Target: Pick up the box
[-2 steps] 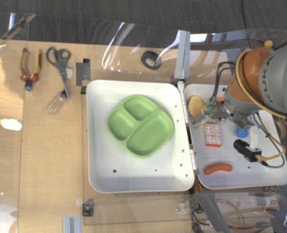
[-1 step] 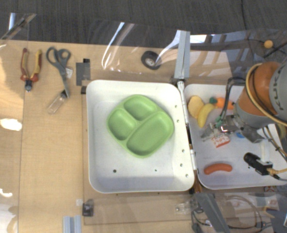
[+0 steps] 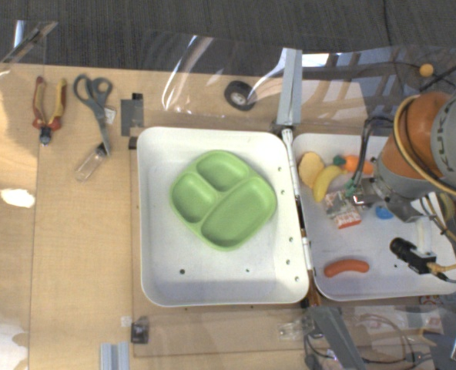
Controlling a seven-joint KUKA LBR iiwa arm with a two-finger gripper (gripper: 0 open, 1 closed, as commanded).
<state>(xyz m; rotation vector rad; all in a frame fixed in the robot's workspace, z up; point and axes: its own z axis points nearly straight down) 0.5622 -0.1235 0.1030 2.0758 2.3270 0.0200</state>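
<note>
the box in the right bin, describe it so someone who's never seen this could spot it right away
Start at the right white bin, where the grey arm reaches in. The box lies near that bin's middle, just below the yellow banana and beside the gripper. It is the one small, clear-wrapped packet with red print, unlike the smooth, single-coloured toy foods nearby.

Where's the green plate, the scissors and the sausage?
green plate (image 3: 224,199), camera view, on its middle ridge.
scissors (image 3: 98,106), camera view, near the blade pivot.
sausage (image 3: 347,267), camera view, on its middle.
</note>
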